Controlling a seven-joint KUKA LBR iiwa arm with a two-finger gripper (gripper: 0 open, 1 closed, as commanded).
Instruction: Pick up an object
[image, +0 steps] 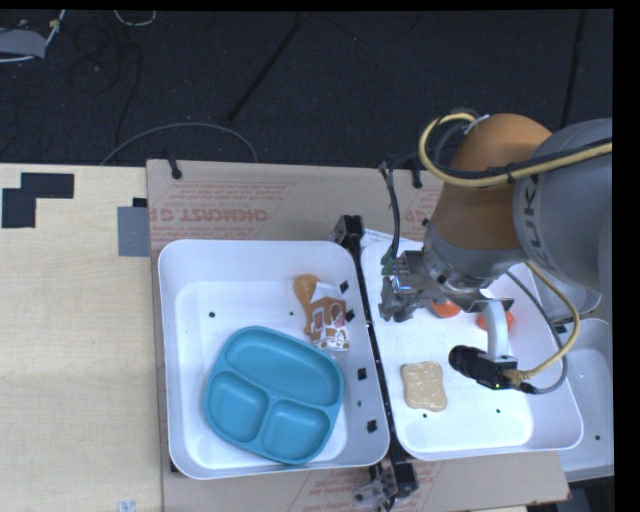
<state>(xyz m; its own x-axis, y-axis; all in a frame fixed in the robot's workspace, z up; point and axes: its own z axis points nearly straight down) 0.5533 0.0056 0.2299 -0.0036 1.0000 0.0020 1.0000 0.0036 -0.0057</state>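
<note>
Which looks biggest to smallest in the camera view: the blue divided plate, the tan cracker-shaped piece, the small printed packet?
1. Blue divided plate, by far the largest.
2 and 3. Printed packet and tan cracker-shaped piece look about alike; I would not rank them.

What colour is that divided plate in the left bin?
Light blue, in the camera view: plate.

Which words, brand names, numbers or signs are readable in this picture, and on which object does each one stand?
"CHEMCRZT": my best reading of the faint red print, seen upside down, on the brown cardboard sheet behind the left bin; not certain.
Red print on the cardboard at the bottom edge: too blurred to read.
Brown pattern on the small white packet in the left bin: too small to read.
Large dark letters on the grey arm: cut off, unreadable.
</note>
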